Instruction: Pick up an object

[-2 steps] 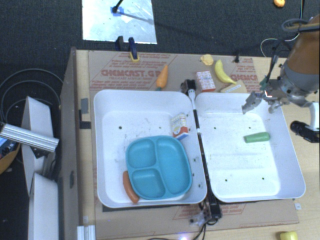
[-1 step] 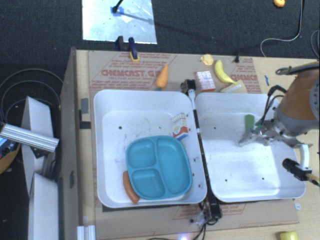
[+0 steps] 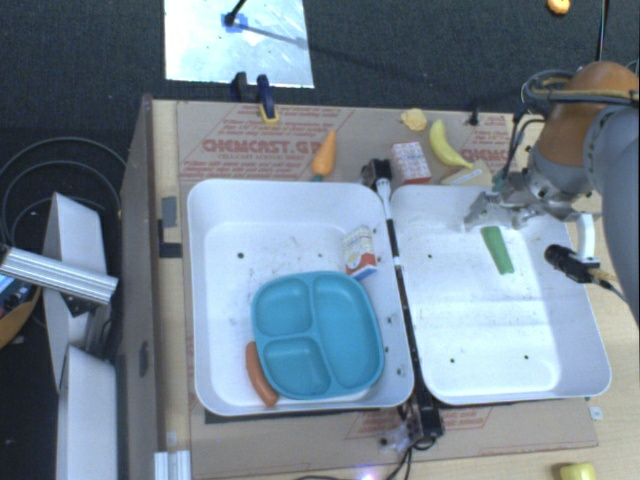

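The gripper (image 3: 497, 211) hangs low over the right bin's (image 3: 560, 368) far edge, just above the green stick (image 3: 497, 249) lying flat there, apparently lined up to grab it, though I cannot tell how its fingers stand.

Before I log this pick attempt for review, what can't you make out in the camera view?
- Gripper: too small and blurred to read its fingers; touching the green object or not, unclear.
- Small carton in the left bin: label too blurred.
- Yellow item: cut off by the bottom edge.
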